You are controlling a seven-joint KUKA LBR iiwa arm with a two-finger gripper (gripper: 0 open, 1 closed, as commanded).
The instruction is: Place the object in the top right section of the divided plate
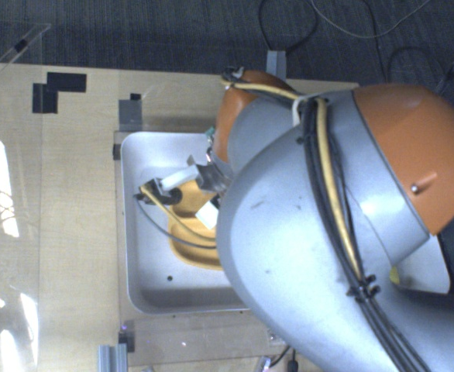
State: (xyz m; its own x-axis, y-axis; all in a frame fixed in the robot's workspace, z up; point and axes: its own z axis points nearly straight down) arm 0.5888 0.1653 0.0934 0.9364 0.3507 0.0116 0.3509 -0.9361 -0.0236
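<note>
The grey arm with its orange band fills the right and middle of the camera view and reaches over the left white bin. My gripper hangs low above the right part of that bin. Just under it, a yellow-orange plate lies on the bin floor, most of it hidden by the arm, so its sections cannot be told apart. A small pale cream object shows at the arm's edge above the plate. Whether the gripper holds it cannot be told.
The bin's left wall and front wall are in sight, with bare white floor to the left of the plate. Metal brackets stand at the bin's corners on the wooden bench. The arm covers the right bin.
</note>
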